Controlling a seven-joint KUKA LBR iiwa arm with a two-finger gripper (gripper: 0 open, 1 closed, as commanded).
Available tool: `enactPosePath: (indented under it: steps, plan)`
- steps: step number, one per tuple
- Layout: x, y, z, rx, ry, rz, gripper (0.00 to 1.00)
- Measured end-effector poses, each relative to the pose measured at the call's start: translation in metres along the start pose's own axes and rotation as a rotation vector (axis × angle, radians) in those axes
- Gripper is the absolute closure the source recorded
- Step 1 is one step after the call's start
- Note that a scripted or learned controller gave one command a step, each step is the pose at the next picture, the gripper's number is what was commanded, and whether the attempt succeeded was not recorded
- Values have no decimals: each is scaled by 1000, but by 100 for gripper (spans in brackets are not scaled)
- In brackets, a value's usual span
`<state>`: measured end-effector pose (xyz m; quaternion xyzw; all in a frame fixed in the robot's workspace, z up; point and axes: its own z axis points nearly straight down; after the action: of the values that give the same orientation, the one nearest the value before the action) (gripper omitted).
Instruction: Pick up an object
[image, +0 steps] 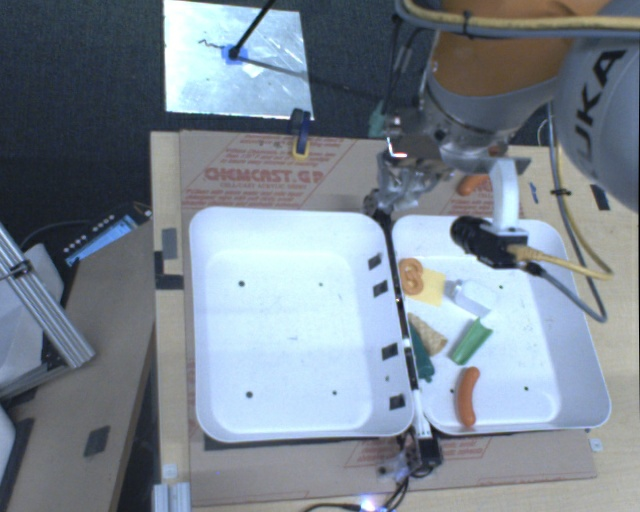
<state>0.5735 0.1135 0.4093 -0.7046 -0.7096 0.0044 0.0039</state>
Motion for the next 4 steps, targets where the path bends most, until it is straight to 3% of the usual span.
enactPosePath:
  steps: [1, 2, 3, 4]
  plan:
    - [14, -51, 69, -3, 0, 0, 100]
    - [75, -88, 165, -1, 0, -2, 100]
    - [124, -86, 218, -5, 1, 0, 100]
    - [117, -50, 91, -26, 6, 4, 100]
